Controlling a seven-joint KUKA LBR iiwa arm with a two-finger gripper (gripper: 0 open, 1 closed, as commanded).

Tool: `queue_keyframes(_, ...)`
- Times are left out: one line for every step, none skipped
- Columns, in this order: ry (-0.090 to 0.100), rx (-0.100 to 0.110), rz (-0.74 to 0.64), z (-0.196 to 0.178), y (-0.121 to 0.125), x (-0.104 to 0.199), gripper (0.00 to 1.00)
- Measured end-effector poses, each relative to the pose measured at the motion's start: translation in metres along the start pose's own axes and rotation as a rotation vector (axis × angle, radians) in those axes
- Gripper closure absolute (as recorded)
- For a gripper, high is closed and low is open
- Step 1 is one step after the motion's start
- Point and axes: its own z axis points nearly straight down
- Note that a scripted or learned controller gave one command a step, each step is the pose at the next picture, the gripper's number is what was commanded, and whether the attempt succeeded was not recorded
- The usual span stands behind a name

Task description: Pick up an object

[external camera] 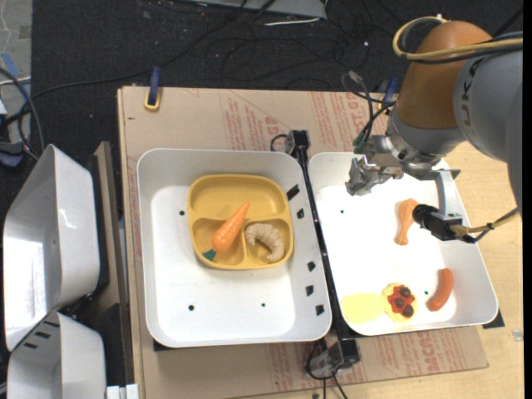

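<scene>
Three candidate objects lie in the right bin (pixel 349 214): chicken drumstick (pixel 405 220), sausage (pixel 440 289), fried egg (pixel 378 304). Gripper (pixel 363 177) hovers at the bin's upper left, carrying nothing; its opening cannot be read. Best approach, in my judgement: centre over the nearby drumstick, align across its narrow shaft, then descend.

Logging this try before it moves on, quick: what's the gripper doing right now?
Gripper: over the right bin's far left corner, nothing between its fingers; open or shut cannot be told.
</scene>
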Motion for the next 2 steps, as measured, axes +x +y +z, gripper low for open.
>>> queue_keyframes(-0.001, 0.003, 0.002, 0.002, -0.016, 0.054, 1.00)
queue_keyframes(-0.001, -0.001, 0.001, -0.012, -0.020, 0.098, 1.00)
